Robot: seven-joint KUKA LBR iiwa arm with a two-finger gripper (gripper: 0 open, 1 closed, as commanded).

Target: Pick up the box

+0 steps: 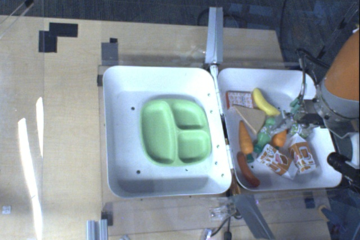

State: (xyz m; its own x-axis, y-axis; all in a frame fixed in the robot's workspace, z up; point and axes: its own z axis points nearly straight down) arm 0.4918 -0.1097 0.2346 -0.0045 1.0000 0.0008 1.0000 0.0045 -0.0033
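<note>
Sausage (248,170) and carrot (245,138) lie along the right bin's (264,77) near-left side. Boxes: one (240,100) flat beside the banana (264,102), two cartons (288,158) in front. Over that bin hangs the gripper (295,115); its grip I cannot tell. Left bin (121,87) holds a green tray (175,130).

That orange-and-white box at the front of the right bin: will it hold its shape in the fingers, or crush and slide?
The box looks like thin printed carton, so probably light and easily dented under a hard squeeze. It lies tilted against a second box, so a push would likely skid or tip it. Its glossy-looking faces may be slippery. The gripper sits just above it.
</note>
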